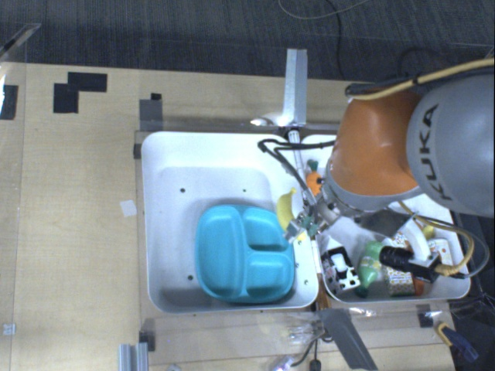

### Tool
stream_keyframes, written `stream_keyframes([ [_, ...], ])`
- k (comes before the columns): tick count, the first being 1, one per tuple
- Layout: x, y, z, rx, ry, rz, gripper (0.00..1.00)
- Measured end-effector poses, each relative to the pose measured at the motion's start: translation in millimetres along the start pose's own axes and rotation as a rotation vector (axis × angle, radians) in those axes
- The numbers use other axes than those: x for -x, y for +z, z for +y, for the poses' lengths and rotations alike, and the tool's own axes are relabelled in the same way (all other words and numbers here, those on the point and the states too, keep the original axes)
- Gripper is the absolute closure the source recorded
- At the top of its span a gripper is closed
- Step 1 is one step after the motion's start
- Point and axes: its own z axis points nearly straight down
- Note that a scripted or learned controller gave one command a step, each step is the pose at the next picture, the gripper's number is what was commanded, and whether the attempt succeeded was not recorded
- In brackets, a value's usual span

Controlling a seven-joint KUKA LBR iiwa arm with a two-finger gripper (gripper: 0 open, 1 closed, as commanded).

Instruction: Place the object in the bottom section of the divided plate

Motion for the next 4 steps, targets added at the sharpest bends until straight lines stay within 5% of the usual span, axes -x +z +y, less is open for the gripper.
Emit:
stream_keyframes([
  [1,-31,-7,71,0.002,-0.149,-0.001,1.0],
  [2,-52,-63,48,0.003,-0.137,-0.002,1.0],
  [3,-50,-47,111,0.002,-0.228,-0.001,1.0],
  [4,-61,-59,47,0.003,-0.319,-0.001,1.0],
])
